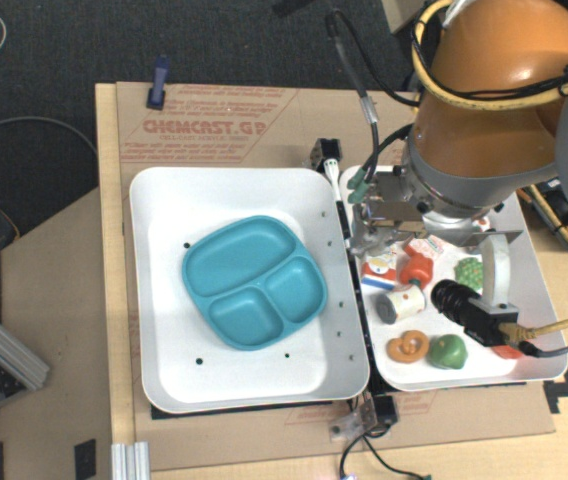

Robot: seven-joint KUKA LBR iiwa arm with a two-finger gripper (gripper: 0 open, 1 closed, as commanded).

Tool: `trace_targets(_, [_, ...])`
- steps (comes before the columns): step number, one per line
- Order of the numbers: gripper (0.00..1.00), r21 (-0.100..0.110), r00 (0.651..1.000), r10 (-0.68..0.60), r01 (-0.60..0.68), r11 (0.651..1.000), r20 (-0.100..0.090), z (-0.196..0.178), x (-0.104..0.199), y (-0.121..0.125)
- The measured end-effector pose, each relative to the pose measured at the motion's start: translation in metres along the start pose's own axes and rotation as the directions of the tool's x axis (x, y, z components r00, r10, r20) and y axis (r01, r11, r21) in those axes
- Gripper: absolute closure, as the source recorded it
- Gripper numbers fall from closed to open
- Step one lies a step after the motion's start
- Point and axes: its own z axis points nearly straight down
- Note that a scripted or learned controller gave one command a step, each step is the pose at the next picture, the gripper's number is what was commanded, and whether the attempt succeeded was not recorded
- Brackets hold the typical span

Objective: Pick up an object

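The end effector (pixel 382 226) hangs right of the teal three-compartment plastic plate (pixel 254 280), mostly hidden under the arm; clenched or released, I cannot tell. Further right of the plate crowd a small red plastic toy (pixel 417 266), a white cylinder (pixel 404 300) and an orange ring-shaped toy (pixel 407 346). Bare white bin floor (pixel 164 348) surrounds the plate.

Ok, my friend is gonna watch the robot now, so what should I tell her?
The gripper is over the right bin, near its left wall. No toy seen in it.
The blue tray lies in the left bin.
The red toy, donut and green toy lie in the right bin.
Done: nothing picked up yet.
Left: grab one toy and lift it.
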Motion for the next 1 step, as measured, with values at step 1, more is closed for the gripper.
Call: trace_targets(1, [1.00,-0.007,1.000,-0.002,0.002,1.000,-0.002,-0.0148,0.0546,0.0005])
